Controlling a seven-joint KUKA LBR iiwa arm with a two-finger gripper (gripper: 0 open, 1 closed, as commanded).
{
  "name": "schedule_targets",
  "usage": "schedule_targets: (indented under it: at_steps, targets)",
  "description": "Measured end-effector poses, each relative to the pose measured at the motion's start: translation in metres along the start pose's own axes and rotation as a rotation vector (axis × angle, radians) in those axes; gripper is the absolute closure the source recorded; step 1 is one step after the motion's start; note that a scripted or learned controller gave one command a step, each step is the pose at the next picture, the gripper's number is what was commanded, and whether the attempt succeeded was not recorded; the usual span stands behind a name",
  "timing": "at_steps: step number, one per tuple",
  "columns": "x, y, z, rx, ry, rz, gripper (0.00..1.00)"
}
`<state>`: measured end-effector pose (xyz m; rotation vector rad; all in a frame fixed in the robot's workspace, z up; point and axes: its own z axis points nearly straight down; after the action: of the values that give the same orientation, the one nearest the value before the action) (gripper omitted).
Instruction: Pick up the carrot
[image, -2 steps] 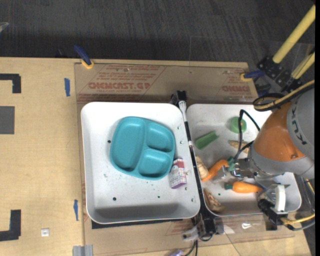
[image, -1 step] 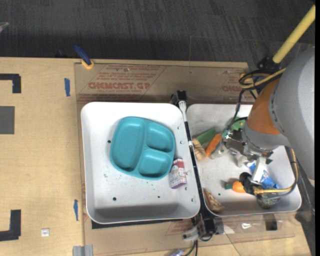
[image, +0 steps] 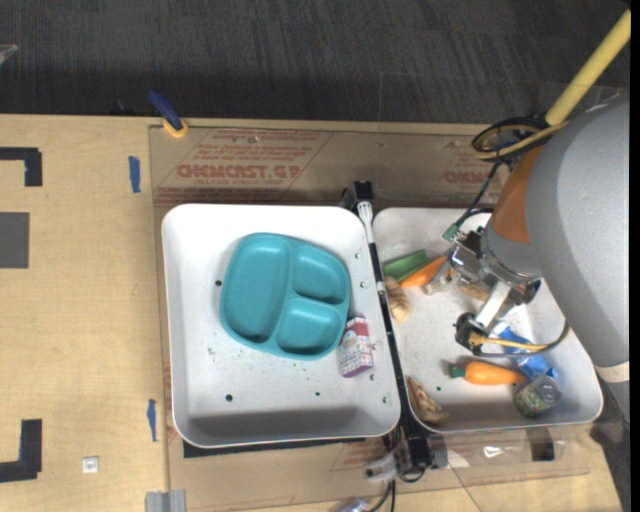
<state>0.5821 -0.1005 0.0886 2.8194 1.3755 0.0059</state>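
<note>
Right bin (image: 585, 400): carrot (image: 488, 374) lying near the front wall, beside a can (image: 537, 397). Tool (image: 478, 268) hangs above the bin's middle, apparently apart from it; finger state cannot be told.

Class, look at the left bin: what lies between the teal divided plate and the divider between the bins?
In the camera view, a small purple-and-white packet lies there, beside the plate.

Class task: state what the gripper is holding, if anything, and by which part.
It cannot be told. The gripper sits at the upper carrot in the right bin, but the wrist hides any hold.
</note>
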Motion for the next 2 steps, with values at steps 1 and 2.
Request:
schedule_targets:
  at_steps: [1, 2]
  targets:
    - [0.016, 0.019, 0.001, 0.001, -0.004, 0.388, 0.00]
    - [0.028, 0.042, -0.001, 0.025, -0.011, 0.700, 0.00]
